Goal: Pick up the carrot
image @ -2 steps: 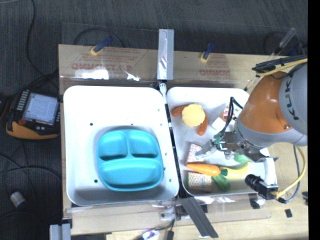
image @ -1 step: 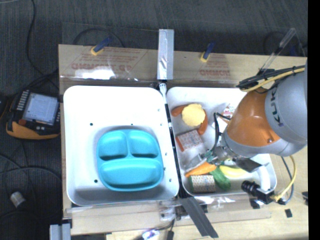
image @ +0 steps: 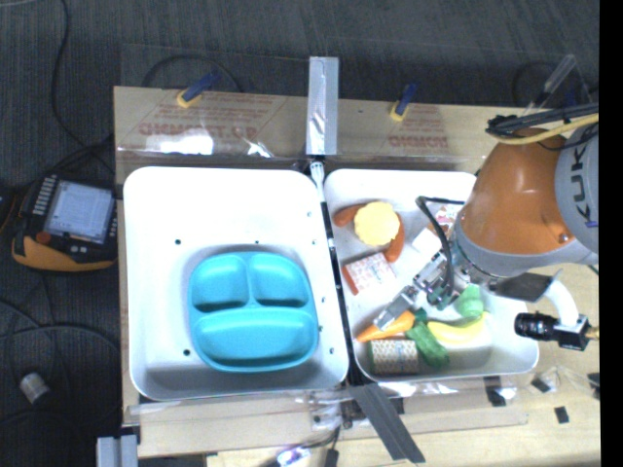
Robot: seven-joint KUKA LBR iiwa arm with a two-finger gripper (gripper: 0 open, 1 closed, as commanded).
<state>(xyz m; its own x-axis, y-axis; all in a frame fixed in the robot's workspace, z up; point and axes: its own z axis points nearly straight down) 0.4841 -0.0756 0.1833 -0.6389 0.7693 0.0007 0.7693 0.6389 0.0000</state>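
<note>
Claw point(image: 428, 296) hangs low in the right bin point(image: 336, 195), whether it is parted or pinched I cannot tell, and the carrot point(image: 383, 325) lies just at its seven o'clock, long axis running eight to two, tip toward the claw.

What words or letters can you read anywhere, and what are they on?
"KU" in white letters on the grey arm, cut off at the picture's edge.
Red print on the clear sheet behind the bins: too blurred to read.
Print on the small red and white box: too small to read.
Screen of the handheld pad on the floor: unreadable.
</note>
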